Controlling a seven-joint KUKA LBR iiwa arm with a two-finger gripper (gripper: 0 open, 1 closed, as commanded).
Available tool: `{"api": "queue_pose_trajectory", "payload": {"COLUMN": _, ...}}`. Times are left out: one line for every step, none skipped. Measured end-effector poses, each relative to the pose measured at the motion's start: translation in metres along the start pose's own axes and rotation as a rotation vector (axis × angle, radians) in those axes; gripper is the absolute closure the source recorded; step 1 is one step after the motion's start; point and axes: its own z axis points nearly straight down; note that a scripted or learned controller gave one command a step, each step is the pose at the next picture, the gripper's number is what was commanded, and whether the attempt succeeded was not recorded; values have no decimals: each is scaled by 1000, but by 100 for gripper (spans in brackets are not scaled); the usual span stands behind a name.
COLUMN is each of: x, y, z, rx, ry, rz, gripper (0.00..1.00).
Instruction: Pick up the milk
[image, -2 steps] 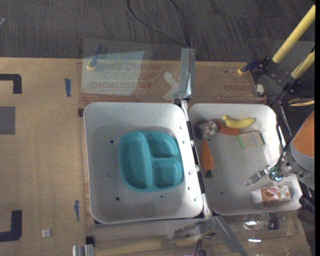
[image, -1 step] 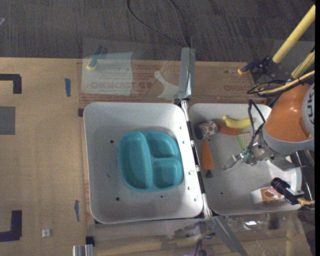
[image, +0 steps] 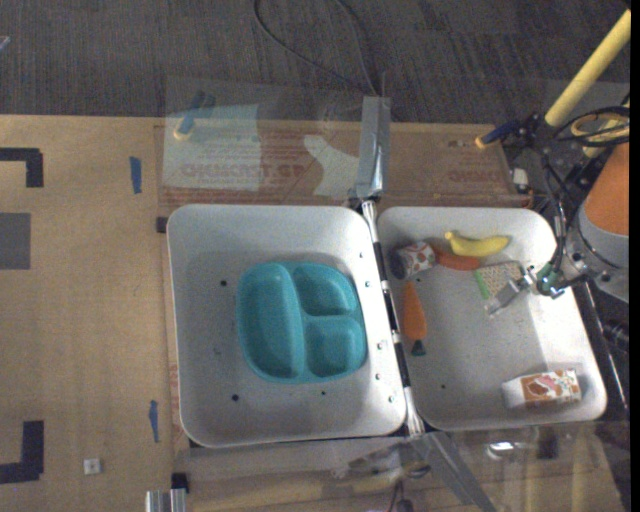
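I see the milk (image: 541, 389) lying on its side near the right bin's (image: 470, 400) front right corner. My gripper (image: 510, 294) hovers well apart from it near the bin's back edge; I cannot tell the fingers' state.

- A dark grey carpeted floor (image: 130, 50) is running along the top of the view, with a thin black cable (image: 300, 50) looping across it.
- A light wooden table (image: 80, 330) is filling the left and the middle.
- Black tape marks (image: 25, 165) and short blue tape strips (image: 135, 175) are sticking to its surface.
- A clear plastic sheet (image: 260, 145) is lying flat at the table's far edge, catching soft, even light.
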Motion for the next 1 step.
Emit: {"api": "queue_pose_trajectory", "payload": {"x": -32, "y": -76, "z": 105, "rx": 0, "ry": 1, "rz": -176, "gripper": 0}}
